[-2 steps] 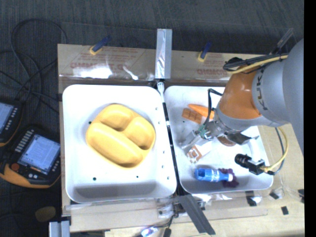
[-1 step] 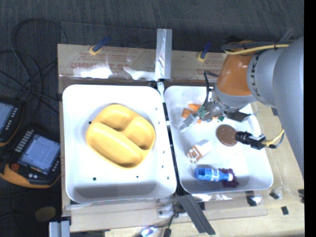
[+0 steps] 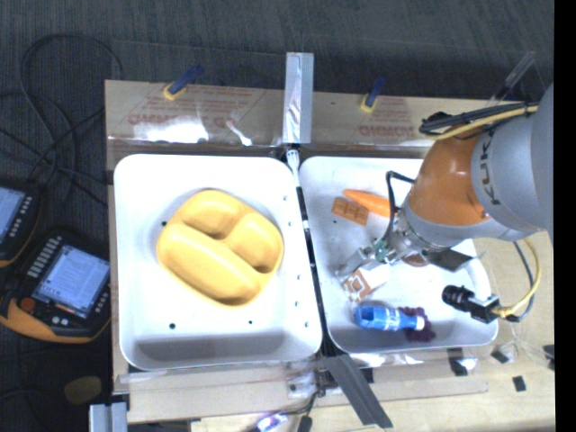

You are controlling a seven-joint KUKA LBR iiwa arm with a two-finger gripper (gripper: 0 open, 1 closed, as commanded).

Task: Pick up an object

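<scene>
- The arm (image 3: pixel 468 183) reaches into the right bin (image 3: pixel 317 241); its gripper (image 3: pixel 371 257) hangs low over the bin's middle.
- Whether it pinches anything cannot be told.
- A brown tile (image 3: pixel 349 210) and carrot (image 3: pixel 367 202) lie above it.
- A blue bottle (image 3: pixel 385 317) lies just below.
- A yellow lump (image 3: pixel 219 246) sits well left, in the left bin (image 3: pixel 135 241).

Left bin (image 3: pixel 135 241): one large lump (image 3: pixel 219 246). Right bin (image 3: pixel 315 241): bottle (image 3: pixel 382 317) at near wall, waffle piece (image 3: pixel 349 210) behind it.
</scene>
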